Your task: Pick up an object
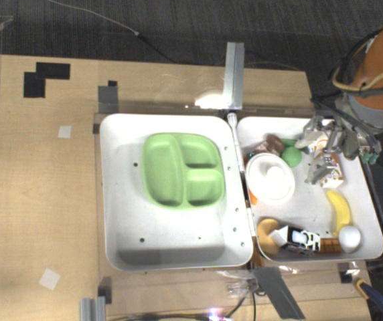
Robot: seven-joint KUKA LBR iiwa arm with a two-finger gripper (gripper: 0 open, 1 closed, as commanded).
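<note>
Presently, two shallow white bins sit side by side on the wooden bench [37, 199].

Left bin [121, 239]: one green divided tray [181, 169], three compartments, lying flat toward the bin's far half, roughly midway between its side walls.

Right bin [365, 199]: several small items.
- White bowl [270, 176], upright, against the left wall at mid-length.
- Green ball [291, 156], just beside the bowl's far right rim.
- Brown lumpy object [272, 143], touching or nearly touching the green ball on its left, near the far left corner.
- Yellow banana [339, 209], lying lengthwise near the right wall.
- White ball [349, 237], just beyond the banana's near end, in the near right corner.
- Tan cup-like piece [266, 233], in the near left corner.
- Black-and-white toy [298, 239] along the near wall, between the tan piece and the white ball; a brown block [329, 247] lies beside it.

Arm: grey, with an orange section [382, 62] at the bench's far right edge. The gripper [325, 156] hangs over the far right part of the right bin, above bare floor between the green ball and the banana. Metal fingers [315, 174] point down toward the bin; whether they are spread or pressed together cannot be told, and nothing is visibly pinched between them.
</note>
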